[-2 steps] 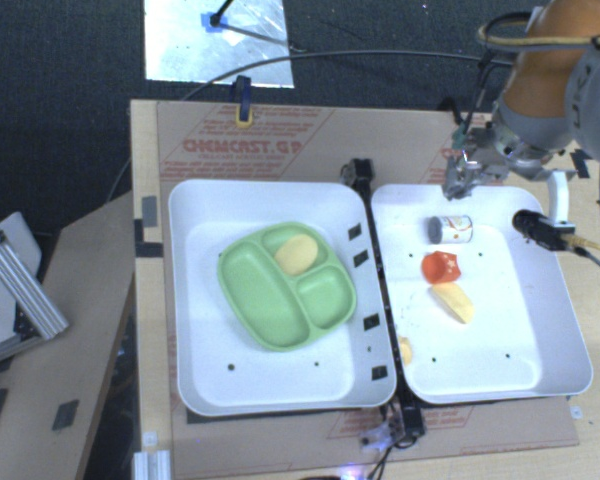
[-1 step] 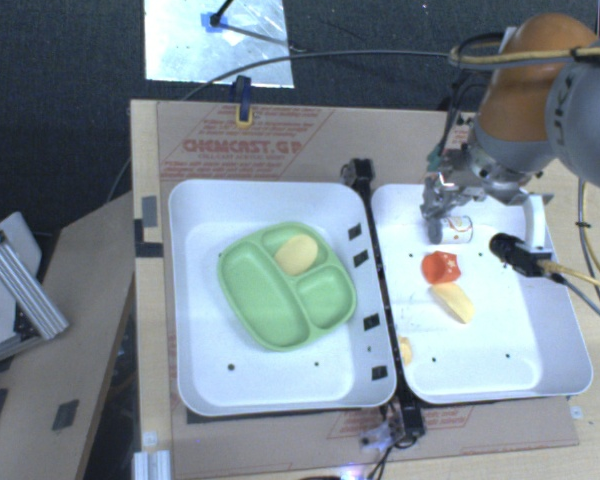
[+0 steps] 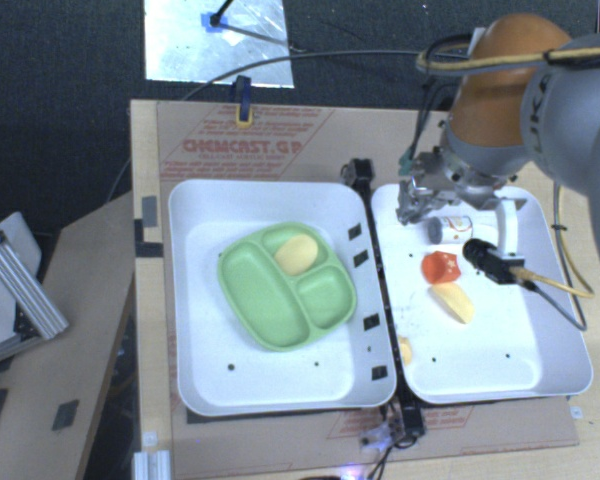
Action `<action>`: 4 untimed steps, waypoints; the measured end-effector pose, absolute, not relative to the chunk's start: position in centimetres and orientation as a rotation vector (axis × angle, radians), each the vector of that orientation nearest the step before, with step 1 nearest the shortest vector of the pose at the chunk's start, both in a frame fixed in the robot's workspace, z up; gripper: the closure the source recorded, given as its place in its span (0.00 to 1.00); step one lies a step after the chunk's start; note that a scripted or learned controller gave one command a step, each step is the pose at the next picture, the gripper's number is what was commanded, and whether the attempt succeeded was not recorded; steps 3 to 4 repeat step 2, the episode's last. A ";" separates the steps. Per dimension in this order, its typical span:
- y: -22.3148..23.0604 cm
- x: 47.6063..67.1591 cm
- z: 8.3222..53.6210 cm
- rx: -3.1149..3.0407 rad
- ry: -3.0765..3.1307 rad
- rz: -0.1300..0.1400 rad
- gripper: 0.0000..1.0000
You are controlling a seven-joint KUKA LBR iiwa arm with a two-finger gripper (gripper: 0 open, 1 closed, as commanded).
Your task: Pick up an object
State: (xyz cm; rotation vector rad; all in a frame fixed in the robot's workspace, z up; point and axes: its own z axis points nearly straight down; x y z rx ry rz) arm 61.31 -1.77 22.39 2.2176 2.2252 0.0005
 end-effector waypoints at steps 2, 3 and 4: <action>7.8 57.0 22.4 2.217 2.225 0.000 1.00; 7.8 57.0 22.4 2.217 2.225 0.000 1.00; 7.8 57.0 22.4 2.217 2.225 0.000 1.00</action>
